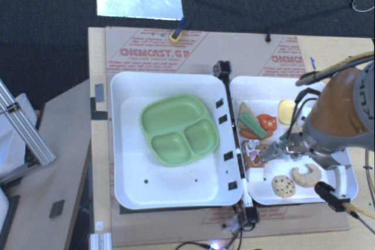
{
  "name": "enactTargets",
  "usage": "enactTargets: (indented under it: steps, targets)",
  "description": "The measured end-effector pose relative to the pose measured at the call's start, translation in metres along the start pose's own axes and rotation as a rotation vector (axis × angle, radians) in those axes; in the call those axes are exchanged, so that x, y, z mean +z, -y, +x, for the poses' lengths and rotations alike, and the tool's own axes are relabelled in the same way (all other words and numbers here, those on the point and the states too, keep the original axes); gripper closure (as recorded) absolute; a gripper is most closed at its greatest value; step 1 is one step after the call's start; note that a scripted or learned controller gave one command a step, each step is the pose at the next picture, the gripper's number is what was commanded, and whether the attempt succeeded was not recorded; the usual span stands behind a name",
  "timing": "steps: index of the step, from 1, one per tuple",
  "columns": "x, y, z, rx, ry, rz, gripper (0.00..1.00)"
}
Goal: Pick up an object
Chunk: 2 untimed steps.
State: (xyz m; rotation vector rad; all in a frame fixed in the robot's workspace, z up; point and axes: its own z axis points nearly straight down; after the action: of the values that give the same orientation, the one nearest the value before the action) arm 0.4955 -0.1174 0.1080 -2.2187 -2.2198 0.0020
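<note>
The grey arm with its orange band is reaching in from the right and hanging over the right bin [351, 181], with the gripper [273, 152] pointing toward that bin's left side. The tool's tip is sitting low among the toy food, just beside a flat brown and red piece [253, 156] near the divider, but the metal parts are blurring together there, so whether the tool is open, closed or gripping anything cannot be told. Nothing is visibly sitting in its grasp. The objects for picking are all lying in the right bin: a green stick-shaped item [251, 122] is resting across a tan wedge [245, 109], a red tomato-like piece [267, 123] is lying just beside the green one, and a pale yellow lump [286, 111] is sitting near the far wall, partly hidden by the arm. Toward the near edge, a chocolate-chip cookie [283, 186] is lying flat, and a curved beige piece [307, 175], possibly a croissant, is lying just to its right, close under the arm's wrist. In the left bin [132, 184], a green divided plate [178, 129] is lying flat at a slant, its three compartments facing up. Both bins are sitting side by side on a sheet of printed brown cardboard [152, 50] on the bench.
</note>
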Motion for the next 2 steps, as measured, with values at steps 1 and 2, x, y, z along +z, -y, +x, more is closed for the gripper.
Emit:
enactTargets:
  steps: [1,2]
  targets:
    - [0.006,-0.004,-0.003,-0.001,0.006,-0.016,0.00]
    - [-0.005,-0.006,-0.003,0.001,0.006,-0.020,1.00]
